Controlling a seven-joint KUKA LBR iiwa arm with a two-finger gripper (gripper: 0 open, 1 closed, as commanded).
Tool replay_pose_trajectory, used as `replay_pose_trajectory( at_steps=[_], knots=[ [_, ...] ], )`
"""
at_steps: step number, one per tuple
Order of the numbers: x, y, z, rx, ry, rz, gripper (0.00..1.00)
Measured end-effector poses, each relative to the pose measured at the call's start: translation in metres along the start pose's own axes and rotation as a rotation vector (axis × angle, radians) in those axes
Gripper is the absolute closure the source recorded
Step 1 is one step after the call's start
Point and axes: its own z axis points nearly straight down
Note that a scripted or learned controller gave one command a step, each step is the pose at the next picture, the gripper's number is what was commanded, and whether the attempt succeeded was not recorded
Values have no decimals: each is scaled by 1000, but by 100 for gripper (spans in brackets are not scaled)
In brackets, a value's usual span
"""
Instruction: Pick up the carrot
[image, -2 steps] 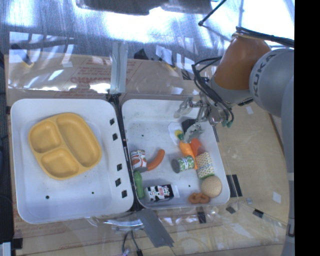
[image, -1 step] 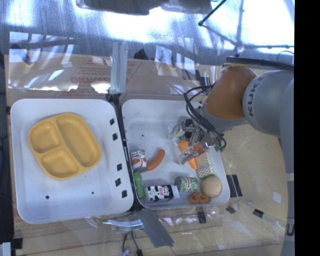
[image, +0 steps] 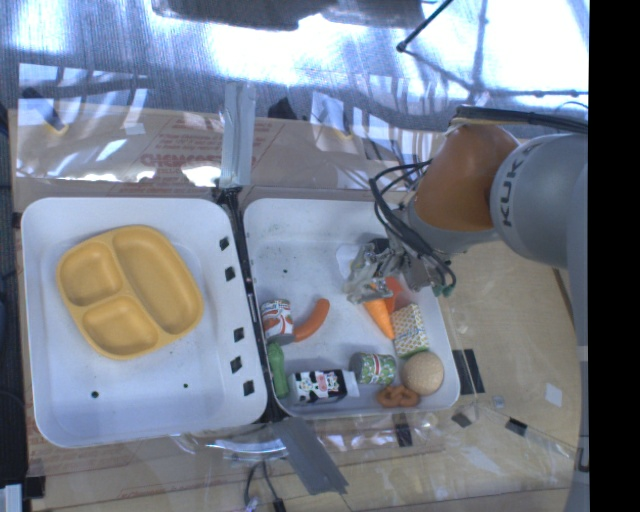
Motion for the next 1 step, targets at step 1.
replay_pose_trajectory(
  at_steps=[1],
  knots=[
    [0,0,0,0,1,-1,0]
  ],
)
